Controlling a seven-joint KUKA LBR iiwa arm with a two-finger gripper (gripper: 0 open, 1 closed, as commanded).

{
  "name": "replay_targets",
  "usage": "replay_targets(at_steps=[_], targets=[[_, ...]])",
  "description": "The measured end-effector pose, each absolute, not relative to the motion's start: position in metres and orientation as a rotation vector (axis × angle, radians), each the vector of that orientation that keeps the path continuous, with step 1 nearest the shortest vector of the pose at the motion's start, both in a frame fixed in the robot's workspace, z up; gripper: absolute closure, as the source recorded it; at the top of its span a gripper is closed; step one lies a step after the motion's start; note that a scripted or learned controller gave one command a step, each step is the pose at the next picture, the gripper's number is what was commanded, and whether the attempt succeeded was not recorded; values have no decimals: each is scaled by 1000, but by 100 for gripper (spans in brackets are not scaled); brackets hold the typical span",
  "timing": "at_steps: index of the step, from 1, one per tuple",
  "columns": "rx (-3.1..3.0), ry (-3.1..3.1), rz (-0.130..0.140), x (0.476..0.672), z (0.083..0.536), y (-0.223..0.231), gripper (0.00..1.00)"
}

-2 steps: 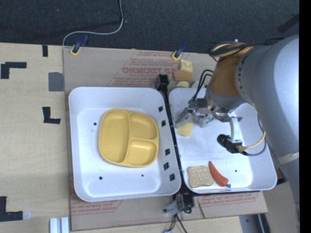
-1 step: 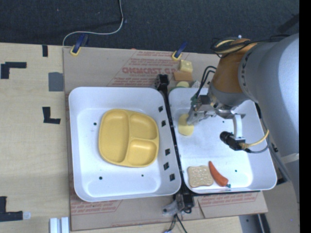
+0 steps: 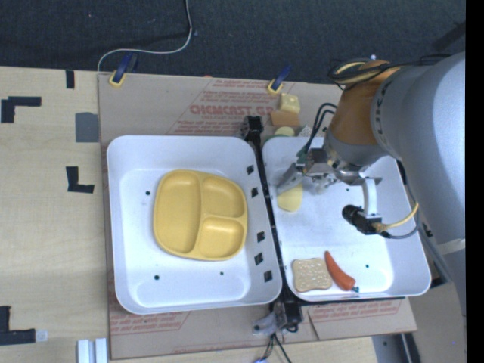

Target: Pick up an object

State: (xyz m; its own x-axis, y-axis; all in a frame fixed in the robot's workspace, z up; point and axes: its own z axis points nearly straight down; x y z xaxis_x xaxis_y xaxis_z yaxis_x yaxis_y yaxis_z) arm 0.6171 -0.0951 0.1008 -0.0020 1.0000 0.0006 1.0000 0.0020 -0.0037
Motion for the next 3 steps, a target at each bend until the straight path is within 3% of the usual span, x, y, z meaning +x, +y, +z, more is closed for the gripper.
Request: replay_targets(at_steps=[1, 2, 3], targets=[[-2219, -2222, 3, 623, 84, -94, 0], [-2219, -2224, -1, 643, 85, -98, 0], [-2219, -2226, -1, 643, 95, -98, 100]])
